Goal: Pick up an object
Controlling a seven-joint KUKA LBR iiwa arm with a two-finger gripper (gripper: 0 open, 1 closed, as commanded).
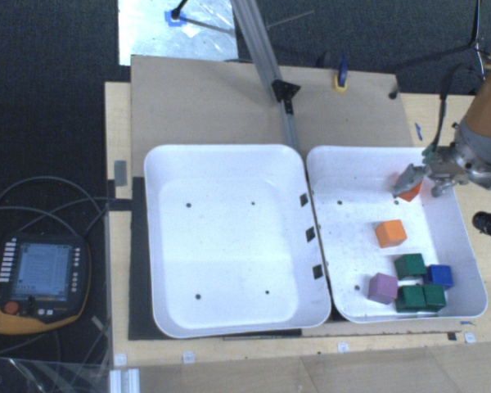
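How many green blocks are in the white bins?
2, both in the right bin, near its front right corner. One green block sits just behind the other, with a blue block at their right and a purple one at their left.

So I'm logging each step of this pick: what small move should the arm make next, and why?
Probably a short, straight lift. The gripper sits over the right bin with a red-orange object between its fingers, apart from the orange cube and the cluster below, so raising it would test the hold.
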